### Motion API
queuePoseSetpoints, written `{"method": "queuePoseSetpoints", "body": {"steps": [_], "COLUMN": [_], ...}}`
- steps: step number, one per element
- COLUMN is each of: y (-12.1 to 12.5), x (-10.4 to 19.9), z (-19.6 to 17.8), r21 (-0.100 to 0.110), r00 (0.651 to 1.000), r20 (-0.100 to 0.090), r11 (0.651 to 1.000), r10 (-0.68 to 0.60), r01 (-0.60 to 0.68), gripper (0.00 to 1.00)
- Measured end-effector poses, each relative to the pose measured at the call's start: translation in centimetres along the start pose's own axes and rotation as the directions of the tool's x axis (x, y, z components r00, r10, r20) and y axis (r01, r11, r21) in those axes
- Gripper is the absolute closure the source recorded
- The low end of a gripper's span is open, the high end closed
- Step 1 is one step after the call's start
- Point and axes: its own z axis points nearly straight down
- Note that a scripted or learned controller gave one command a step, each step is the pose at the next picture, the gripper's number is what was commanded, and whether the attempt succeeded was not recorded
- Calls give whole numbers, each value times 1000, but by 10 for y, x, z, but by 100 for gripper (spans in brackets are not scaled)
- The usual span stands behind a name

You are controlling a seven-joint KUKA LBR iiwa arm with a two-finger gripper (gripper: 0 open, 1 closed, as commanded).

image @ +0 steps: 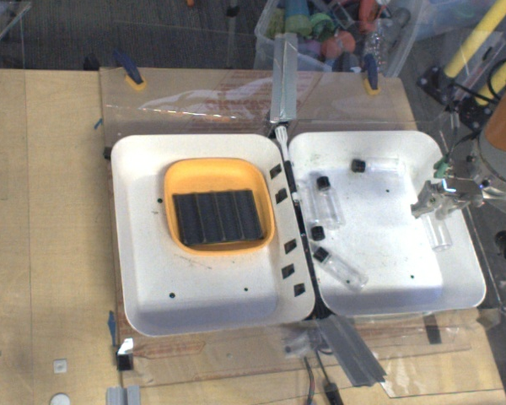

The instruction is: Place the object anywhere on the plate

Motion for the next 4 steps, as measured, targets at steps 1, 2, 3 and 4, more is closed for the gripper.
{"method": "queuePoseSetpoints", "body": {"steps": [1,2,3,4], "y": [42,91,115,118], "x": [9,34,14,-17], "z": [2,-37,-52,-94], "r21": [0,-1,-2,-2], "r00": [989,973,942,916], "r20": [1,2,3,3], "r11": [989,973,942,916], "r10": [-148,-232,-334,-401], "r01": [148,232,334,401], "gripper": [100,100,100,100]}}
